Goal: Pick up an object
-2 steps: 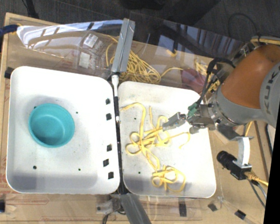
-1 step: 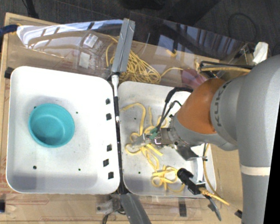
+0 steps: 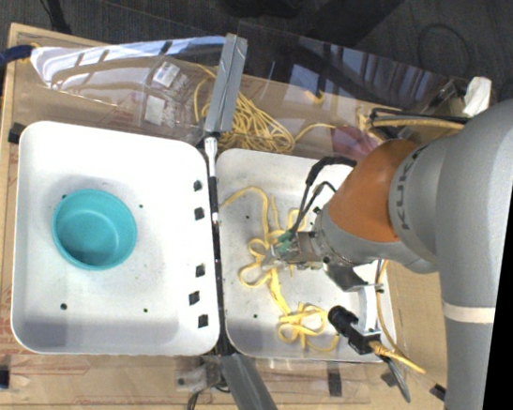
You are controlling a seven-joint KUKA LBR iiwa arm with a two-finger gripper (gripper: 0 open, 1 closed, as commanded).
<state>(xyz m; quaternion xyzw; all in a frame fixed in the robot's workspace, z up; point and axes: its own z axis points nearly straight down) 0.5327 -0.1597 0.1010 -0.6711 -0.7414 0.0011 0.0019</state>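
Teal bowl, round, upright, open side up, sitting left of centre on the floor of the left bin, yellow cord, limp, looped in loose tangles, sprawled across the right bin, well apart from the bowl

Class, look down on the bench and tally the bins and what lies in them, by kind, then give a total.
White bins: 2 (left bin, right bin)
Teal bowl: 1, in the left bin
Yellow cord tangle: 1, in the right bin; one cord or several, cannot tell
Total: 4
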